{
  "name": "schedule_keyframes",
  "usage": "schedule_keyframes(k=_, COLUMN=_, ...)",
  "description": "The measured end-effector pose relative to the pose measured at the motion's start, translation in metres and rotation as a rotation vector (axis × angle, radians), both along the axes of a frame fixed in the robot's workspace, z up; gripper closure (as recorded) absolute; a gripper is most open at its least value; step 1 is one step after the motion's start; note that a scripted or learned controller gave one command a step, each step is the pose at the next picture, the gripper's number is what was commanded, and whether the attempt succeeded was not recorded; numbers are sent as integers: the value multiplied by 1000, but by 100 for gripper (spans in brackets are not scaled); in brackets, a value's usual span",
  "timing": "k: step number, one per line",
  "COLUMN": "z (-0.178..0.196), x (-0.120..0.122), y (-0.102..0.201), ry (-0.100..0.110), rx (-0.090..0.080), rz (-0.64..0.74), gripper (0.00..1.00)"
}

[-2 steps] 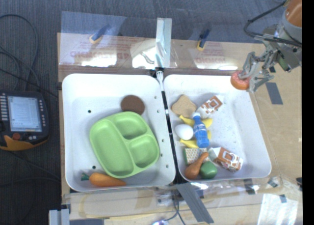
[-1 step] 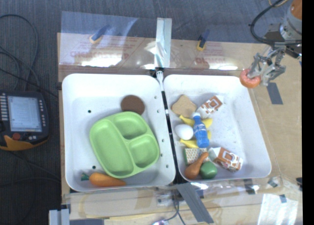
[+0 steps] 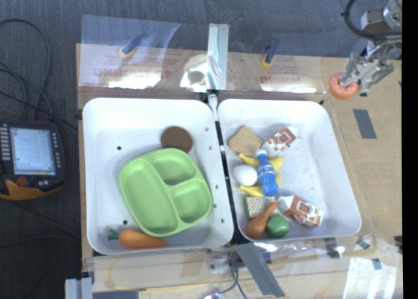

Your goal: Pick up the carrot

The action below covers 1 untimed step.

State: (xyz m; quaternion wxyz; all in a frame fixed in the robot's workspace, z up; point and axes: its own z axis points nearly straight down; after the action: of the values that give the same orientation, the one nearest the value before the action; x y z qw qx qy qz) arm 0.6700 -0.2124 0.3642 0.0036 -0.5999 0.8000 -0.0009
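1. The gripper point(image 3: 361, 74) is in the upper right of the frame, over the bench point(image 3: 379, 160) and outside both bins.
2. Its fingers are closed on a pink donut point(image 3: 342, 87), which shows between them at their left end.
3. The carrot point(image 3: 137, 239) lies at the bottom of the left bin point(image 3: 98, 160), near the lower left corner. It lies flat, with its green end pointing left.
4. The carrot is just below the green plate point(image 3: 166, 190), at the plate's lower edge. I cannot tell if they touch.
5. The carrot is well apart from the gripper.
6. A brown round cookie point(image 3: 176, 138) sits just above the green plate.
7. The right bin point(image 3: 333, 160) holds a pile of toy food: a slice of toast point(image 3: 244, 140), a white egg point(image 3: 245, 175), a blue bottle point(image 3: 266, 175), a drumstick point(image 3: 260, 219) and two small cartons point(image 3: 282, 140).
8. A black and orange tablet point(image 3: 29, 158) sits at the left edge of the frame.
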Motion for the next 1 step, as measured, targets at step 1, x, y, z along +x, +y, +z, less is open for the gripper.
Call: schedule_keyframes(k=1, z=-45, x=0, y=34, ry=8, rx=4, rz=0, gripper=100)
